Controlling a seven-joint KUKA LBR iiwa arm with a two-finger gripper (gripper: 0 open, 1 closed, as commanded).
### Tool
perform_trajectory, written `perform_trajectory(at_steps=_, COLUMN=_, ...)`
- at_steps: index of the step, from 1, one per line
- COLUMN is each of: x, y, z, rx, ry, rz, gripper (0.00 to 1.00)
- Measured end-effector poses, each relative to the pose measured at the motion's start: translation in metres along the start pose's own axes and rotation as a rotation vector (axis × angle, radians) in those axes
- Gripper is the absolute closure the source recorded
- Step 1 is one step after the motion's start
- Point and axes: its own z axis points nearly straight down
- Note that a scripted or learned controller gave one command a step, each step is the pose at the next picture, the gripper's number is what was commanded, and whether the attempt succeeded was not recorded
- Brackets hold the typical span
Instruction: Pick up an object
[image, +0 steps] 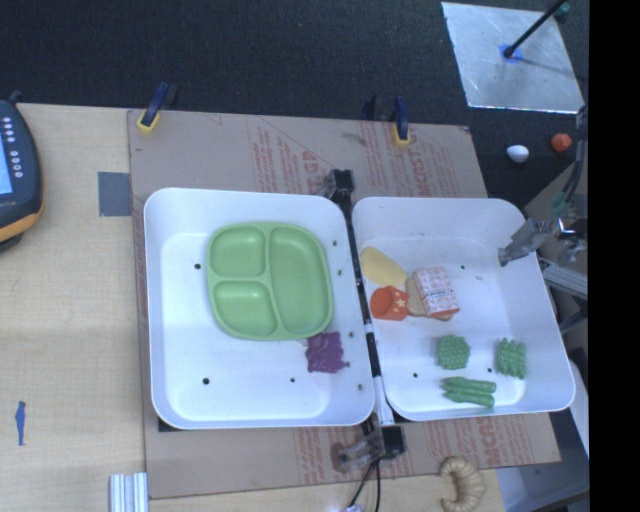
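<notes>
Worktop (70, 330) of pale wood carries a brown cardboard sheet (440, 160), and on that sit two shallow white bins side by side. Left bin (170, 300) holds a green divided plate (270, 280) and, just below the plate's lower right corner, a small purple lump (325, 353). Right bin (530, 320) holds the smaller things: a yellow piece (383, 266) by the inner wall, a red tomato (388, 303) touching it from below, and a pink-and-white box (434, 293) just beside the tomato. Lower down lie a round green piece (452, 351), a ridged green piece (511, 357) near it, and a long green pod (468, 391) beneath both. Grey tool (520, 243) reaches in from the right over the upper right rim of the right bin, tilted down to the left, well apart from every item. Whether it is wide or narrow I cannot tell; nothing is seen in it.
</notes>
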Motion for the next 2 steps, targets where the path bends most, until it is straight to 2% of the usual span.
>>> perform_trajectory(at_steps=1, x=0.053, y=-0.031, z=0.163, rx=0.018, ry=0.008, rz=-0.002, gripper=0.0)
perform_trajectory(at_steps=2, x=0.065, y=-0.05, z=0.186, rx=0.005, ry=0.003, rz=0.001, gripper=0.0)
